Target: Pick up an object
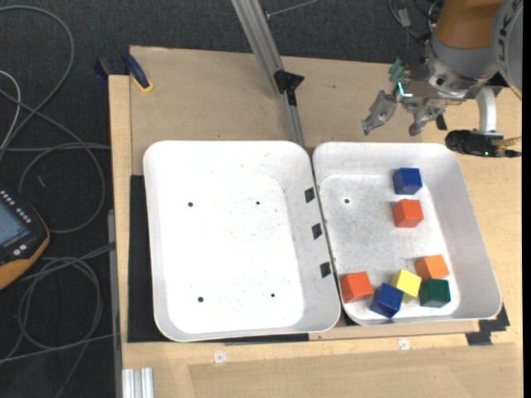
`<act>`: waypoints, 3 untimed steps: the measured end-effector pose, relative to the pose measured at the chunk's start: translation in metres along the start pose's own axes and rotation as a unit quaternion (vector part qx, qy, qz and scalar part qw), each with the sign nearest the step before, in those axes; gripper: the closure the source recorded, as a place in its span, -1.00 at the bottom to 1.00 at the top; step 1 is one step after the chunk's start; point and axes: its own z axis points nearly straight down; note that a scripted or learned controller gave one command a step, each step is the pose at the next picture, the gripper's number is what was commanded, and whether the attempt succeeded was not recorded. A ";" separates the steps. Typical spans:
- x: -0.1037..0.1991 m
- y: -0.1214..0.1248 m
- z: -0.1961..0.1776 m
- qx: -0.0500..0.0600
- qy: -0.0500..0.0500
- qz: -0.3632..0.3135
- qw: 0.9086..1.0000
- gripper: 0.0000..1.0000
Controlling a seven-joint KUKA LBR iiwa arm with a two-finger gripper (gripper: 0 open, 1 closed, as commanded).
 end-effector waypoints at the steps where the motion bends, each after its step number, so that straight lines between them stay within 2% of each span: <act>1: 0.000 0.001 -0.003 -0.003 -0.001 0.000 1.000 -1.00; 2: 0.008 -0.007 0.049 0.000 0.000 0.000 1.000 -1.00; 3: -0.001 -0.011 0.106 0.001 0.000 0.001 1.000 -1.00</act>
